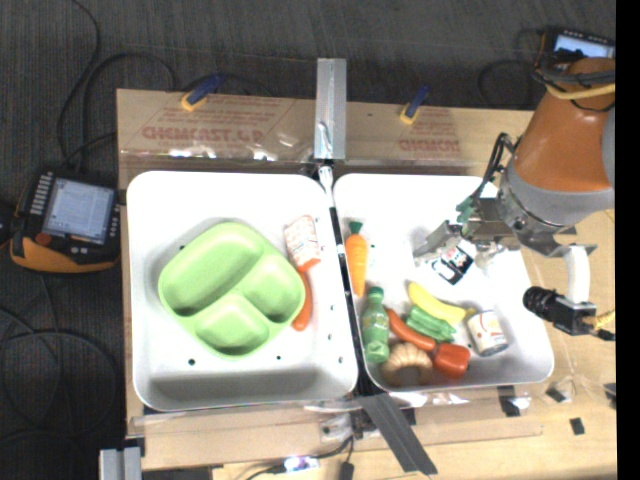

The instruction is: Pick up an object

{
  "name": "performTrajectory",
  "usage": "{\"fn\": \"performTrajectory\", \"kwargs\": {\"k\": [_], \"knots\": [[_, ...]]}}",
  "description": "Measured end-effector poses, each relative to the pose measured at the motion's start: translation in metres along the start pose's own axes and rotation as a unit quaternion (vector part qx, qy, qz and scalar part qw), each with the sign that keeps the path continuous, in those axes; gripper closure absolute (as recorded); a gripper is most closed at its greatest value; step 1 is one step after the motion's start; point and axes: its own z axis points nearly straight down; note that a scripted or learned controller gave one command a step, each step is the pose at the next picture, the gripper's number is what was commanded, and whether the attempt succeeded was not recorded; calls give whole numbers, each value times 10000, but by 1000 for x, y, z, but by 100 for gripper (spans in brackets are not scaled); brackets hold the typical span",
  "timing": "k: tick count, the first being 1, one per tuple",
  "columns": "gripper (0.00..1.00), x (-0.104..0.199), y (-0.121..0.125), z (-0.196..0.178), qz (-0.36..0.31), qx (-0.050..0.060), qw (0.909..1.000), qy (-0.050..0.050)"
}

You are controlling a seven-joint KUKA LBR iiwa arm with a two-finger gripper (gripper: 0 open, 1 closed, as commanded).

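**Pincer low over the right bin, small can in its reach**

We're over the right bin [440, 193] now, arm [565, 148] in from the right w/ its orange band showing. Pincer [452, 251] sits low, metal fingers spread, and a small black-and-white can [455, 263] lies right by the tips — can't tell if it's truly between them or just under them, so no hold to call yet.

Rest of the pile is down in the bin's near end: banana [433, 300], green pepper [432, 323], red chilli [408, 328], green bottle [375, 330], bread roll [405, 360], tomato-red piece [452, 358], tin can [487, 332]. A carrot [355, 253] lies along the divider. Left bin [150, 368] has the green divided plate [232, 286] plus a wrapped packet [301, 240].

Risks, as I read it: the can is round and lying tilted, so a close off-centre prob. squirts it out sideways. Fingers pressing on the bin floor could stall. If it rolls toward the banana, next try gets crowded.
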Motion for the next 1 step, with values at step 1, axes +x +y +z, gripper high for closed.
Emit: {"fn": "performTrajectory", "kwargs": {"k": [1], "knots": [[0,0,39,49,1008,1,9949,2]]}}
